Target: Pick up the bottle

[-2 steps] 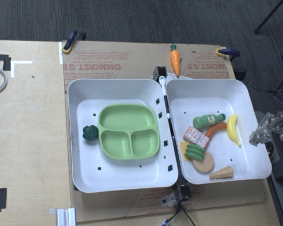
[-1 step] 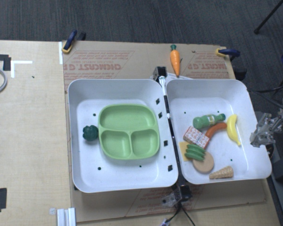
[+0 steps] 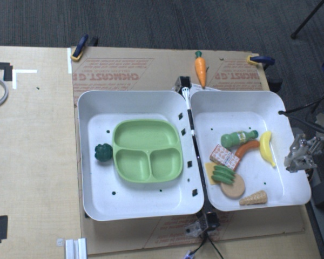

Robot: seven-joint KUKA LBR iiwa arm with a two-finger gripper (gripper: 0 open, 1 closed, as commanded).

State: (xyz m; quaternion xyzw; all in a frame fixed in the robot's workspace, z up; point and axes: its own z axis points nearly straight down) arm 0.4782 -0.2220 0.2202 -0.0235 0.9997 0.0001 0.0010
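Gripper (image 3: 298, 156) sits at the right edge of the right bin (image 3: 270, 104), just outside or over its rim, apart from the toys. Can't tell how it is set, too small and blurred.

Bottle (image 3: 238, 138) lies on its side in the right bin, upper middle of the pile, green body with a dark cap pointing right. Looks small, smooth, rounded, plastic toy.

Risks, as I judge them: bottle is crowded. Red sausage (image 3: 247, 147) lies touching or just beside its lower edge, banana (image 3: 267, 149) near the cap end, patterned box (image 3: 224, 157) just below left. A descent slightly off could pinch the sausage instead, or catch both. Round body lying flat may roll or squirt out if closed along the wrong axis; grip across the width looks safer. Nudging could push it toward the bin wall or into the cucumber (image 3: 223, 174), cookie (image 3: 233, 188), cone (image 3: 254, 198) cluster.

Left bin (image 3: 92, 161) has green tray (image 3: 148, 151) and broccoli (image 3: 103, 152), well apart, no issue. Carrot (image 3: 200, 69) on the worktop (image 3: 32, 144) behind the bins, irrelevant.
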